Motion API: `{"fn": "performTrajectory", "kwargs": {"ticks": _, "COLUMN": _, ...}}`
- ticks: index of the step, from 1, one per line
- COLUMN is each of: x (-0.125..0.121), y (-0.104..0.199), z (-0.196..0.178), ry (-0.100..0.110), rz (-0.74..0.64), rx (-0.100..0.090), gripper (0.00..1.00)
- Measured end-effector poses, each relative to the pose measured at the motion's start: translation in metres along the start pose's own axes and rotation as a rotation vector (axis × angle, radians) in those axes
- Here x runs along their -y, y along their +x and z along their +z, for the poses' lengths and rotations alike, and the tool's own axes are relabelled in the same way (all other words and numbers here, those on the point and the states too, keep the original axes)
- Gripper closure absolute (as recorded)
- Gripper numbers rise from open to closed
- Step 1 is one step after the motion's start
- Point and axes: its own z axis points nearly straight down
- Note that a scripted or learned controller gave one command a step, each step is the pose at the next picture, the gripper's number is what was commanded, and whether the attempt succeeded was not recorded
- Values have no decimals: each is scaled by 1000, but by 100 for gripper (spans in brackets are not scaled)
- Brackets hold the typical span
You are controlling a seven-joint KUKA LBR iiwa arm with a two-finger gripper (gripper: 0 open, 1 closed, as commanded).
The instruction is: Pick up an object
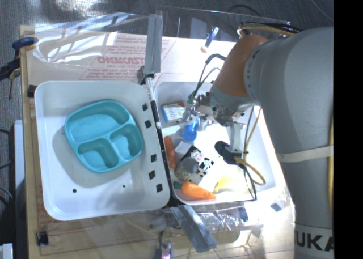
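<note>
Jaws cannot be made out; the gripper (194, 117) hangs low over the right bin (264, 156), just above a blue item (189, 133). Nearest lies a carrot (197, 191), then a yellow piece (224, 183), a black-and-white toy (199, 163), and a box (172, 113) farthest. A teal tray (104, 135) sits in the left bin (48, 105).

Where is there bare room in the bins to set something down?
Left bin: bare floor below the blue tray, toward the near rim, and a strip along its left wall. Right bin: crowded, with carrot, blue object and the arm over it.
</note>
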Motion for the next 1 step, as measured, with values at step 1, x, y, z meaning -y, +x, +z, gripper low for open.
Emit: {"fn": "performTrajectory", "kwargs": {"ticks": 1, "x": -3, "y": 34, "z": -137, "ry": -4, "rz": 112, "rx": 1, "gripper": 100}}
